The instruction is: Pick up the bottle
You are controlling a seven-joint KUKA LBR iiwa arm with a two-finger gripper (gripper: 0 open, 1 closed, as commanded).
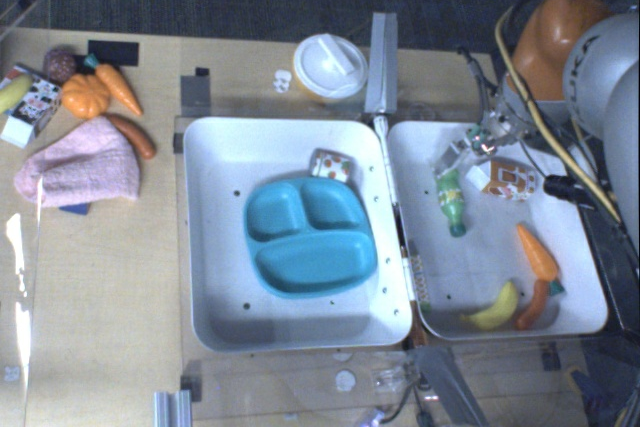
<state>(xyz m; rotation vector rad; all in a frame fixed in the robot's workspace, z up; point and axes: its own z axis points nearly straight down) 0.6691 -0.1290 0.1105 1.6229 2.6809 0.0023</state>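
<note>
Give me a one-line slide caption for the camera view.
Gripper poised over the green bottle in the right bin; blue tray in the left bin.

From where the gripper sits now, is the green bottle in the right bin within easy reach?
Probably yes. The gripper hovers right above the bottle's upper end in the right bin. The small carton lies close beside it on the right and could crowd the grasp; the bottle's other side is bare.

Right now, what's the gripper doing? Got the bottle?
Gripper: over the right bin, just above the green bottle; open or closed cannot be told, and no grasp is visible.
</note>
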